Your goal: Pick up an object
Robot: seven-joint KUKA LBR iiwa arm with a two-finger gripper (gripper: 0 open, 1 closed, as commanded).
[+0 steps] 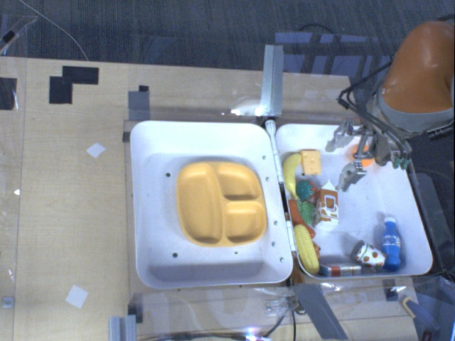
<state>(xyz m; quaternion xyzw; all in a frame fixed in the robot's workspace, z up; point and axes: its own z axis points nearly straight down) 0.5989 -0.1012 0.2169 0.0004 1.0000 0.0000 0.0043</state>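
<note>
My gripper hangs over the back of the right bin, open, with nothing between its fingers. Just left of it lie an orange-yellow block and a banana. Along the bin's left side are a green toy, a white and orange carton and a corn cob. A blue bottle, a small spotted toy and a marker lie at the front. A small orange spot shows right beside the fingers; I cannot tell what it is.
The left bin holds a yellow divided plate. A metal post stands behind the seam between the bins. The arm's orange band looms over the right bin's back right corner.
</note>
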